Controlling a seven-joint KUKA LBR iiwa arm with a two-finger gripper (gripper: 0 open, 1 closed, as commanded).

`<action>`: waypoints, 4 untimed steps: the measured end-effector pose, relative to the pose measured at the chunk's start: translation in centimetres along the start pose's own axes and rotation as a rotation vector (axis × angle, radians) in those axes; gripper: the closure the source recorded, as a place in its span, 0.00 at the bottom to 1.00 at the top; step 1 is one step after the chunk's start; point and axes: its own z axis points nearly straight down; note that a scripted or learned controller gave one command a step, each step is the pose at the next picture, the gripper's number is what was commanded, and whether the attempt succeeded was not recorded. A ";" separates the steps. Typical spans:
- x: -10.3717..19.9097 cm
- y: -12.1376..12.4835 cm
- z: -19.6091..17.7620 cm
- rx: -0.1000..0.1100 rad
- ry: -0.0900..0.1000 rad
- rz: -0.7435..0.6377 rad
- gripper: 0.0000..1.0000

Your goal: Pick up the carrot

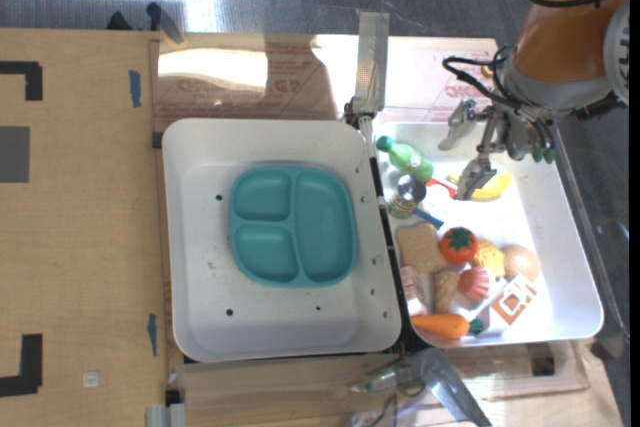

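Observation:
The carrot (440,324), orange with a small green top at its right end, lies flat at the front edge of the right bin (565,225), among other toy food. My gripper (476,175) hangs at the back of that bin, right over a yellow banana (492,188) and well behind the carrot. Between gripper and carrot lie a tomato (458,245) and a slice of bread (420,246). Nothing shows between the gripper's tips.
The left bin (195,175) holds a teal divided plate (295,223). The right bin also holds a green bottle (404,156), a metal can (403,191), a beige egg-like ball (520,262), a pink piece (474,283) and an orange-and-white box (512,300). A cardboard sheet (75,215) lies at the left.

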 end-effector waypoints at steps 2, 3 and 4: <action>15.9 6.2 0.2 0.000 0.004 0.081 0.00; 15.8 9.5 0.2 -0.001 0.002 0.362 0.00; 8.7 3.1 0.2 0.001 0.000 0.228 0.00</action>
